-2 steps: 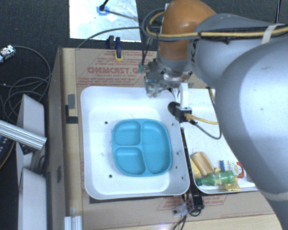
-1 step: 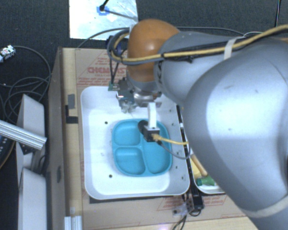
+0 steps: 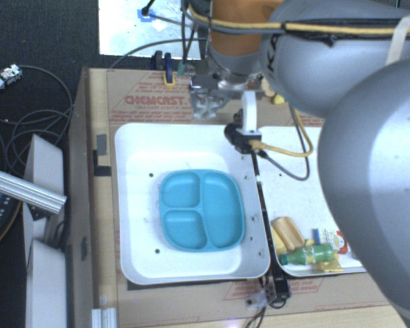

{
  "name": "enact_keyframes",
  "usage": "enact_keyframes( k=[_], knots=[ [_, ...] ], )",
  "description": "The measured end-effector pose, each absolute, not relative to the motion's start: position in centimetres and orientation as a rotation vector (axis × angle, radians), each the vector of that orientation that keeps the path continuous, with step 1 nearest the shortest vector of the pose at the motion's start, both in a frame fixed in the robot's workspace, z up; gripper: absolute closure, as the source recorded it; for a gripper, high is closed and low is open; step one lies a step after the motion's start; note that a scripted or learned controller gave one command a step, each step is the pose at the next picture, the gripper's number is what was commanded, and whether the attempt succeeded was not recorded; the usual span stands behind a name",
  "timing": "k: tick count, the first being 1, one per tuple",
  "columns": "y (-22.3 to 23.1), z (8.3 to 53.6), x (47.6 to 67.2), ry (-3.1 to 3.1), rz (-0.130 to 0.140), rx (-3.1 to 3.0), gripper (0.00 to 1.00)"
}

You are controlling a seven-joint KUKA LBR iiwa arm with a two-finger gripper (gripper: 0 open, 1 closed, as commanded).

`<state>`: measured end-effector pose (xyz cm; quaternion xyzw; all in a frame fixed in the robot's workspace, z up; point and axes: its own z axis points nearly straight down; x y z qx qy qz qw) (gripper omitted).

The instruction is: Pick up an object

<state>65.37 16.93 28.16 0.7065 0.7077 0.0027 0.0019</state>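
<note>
- Seemingly, the gripper [image 3: 206, 104] hung above the left bin's [image 3: 133, 183] far rim, nothing visibly between its fingers; finger state unreadable.
- Descending there risked striking the rim, missing the blue tray [image 3: 201, 208].

A blue divided plate [image 3: 202, 209] lies in the left bin [image 3: 133, 156]. In the right bin [image 3: 290, 186] a tan cylinder [image 3: 287, 234], a green bottle [image 3: 307, 254] and small packets [image 3: 326, 238] cluster near its front edge. The gripper [image 3: 206, 103] hangs above the left bin's far rim.

"CHEMCAST" (red) on brown board [image 3: 150, 101]
</note>
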Motion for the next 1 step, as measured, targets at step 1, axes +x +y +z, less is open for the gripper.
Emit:
enact_keyframes(
  k=[1],
  knots=[
    [20.04,22.54,65.73,2.228,0.000,2.216,1.00]
  ],
)
